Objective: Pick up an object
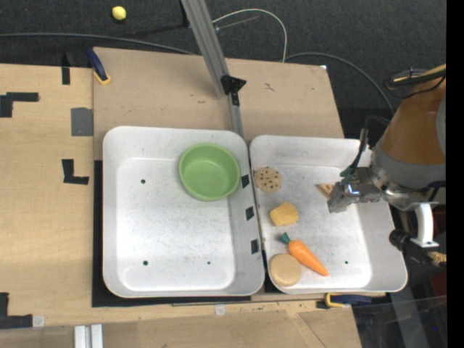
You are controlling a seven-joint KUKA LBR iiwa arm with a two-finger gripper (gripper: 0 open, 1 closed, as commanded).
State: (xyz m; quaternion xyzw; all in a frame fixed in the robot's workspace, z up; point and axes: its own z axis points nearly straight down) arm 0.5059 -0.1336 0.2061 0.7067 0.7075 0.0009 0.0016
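Note:
In the right bin (312,151) lie a round speckled cookie (267,179), a yellow cheese-like chunk (284,214), an orange carrot with a green top (305,256) and a tan round bun (286,270). My gripper (339,200) hangs low over the right half of this bin, just right of the yellow chunk. A small tan piece (325,189) shows by its left edge. I cannot make out whether anything sits between the fingers.
A green bowl (209,171) sits in the left bin (138,216) at its upper right. A grey pole (206,38) slants down to the divider between the bins. The arm's orange band (413,129) is above the right bin's right rim.

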